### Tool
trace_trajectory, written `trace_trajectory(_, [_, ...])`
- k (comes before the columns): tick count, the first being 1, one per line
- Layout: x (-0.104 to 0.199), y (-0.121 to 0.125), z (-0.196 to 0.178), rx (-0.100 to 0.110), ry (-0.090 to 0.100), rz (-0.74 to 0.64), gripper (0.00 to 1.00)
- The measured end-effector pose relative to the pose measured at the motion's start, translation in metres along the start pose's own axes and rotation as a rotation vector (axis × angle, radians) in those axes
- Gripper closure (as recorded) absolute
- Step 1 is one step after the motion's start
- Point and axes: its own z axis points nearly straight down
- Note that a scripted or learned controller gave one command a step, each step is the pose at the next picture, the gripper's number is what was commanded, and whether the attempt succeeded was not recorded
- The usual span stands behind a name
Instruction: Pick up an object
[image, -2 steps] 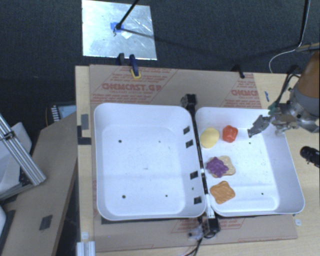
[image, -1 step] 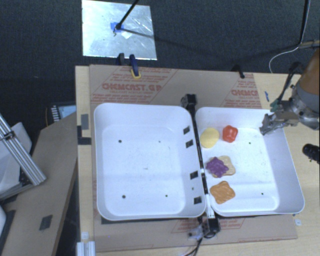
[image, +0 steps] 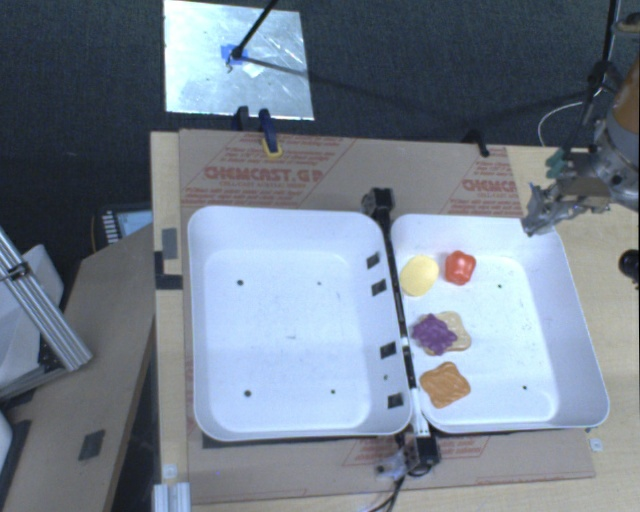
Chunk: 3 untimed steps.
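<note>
The pincer (image: 537, 222) hangs at the far right corner of the right bin (image: 560, 300), just above its rim, at the end of the grey arm (image: 610, 170) that comes in from the right. From here I cannot tell if it is open or closed; the tips are small and blurred against the surface (image: 600, 260). Nothing is seen between them, and it touches none of the objects.

The objects all lie in the right bin, near its left wall. A yellow ball (image: 419, 274) is at the far side, and a red piece (image: 459, 267) is just beside it on the right. Nearer to me is a purple piece (image: 432, 333), which lies on a tan piece (image: 456, 330) and partly covers it. An orange piece (image: 444, 385) is the nearest, close to the front wall. All of them are well apart from the pincer.

The left bin (image: 290, 310) stands beside the right one, their walls touching along the middle.
</note>
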Motion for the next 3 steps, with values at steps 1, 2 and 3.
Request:
trace_trajectory(1, [0.040, -0.015, -0.183, -0.013, -0.001, 0.000, 1.00])
trace_trajectory(2, [0.176, -0.075, -0.177, 0.006, 0.004, -0.006, 1.00])
trace_trajectory(3, [0.252, -0.076, -0.069, 0.015, 0.000, -0.002, 1.00])
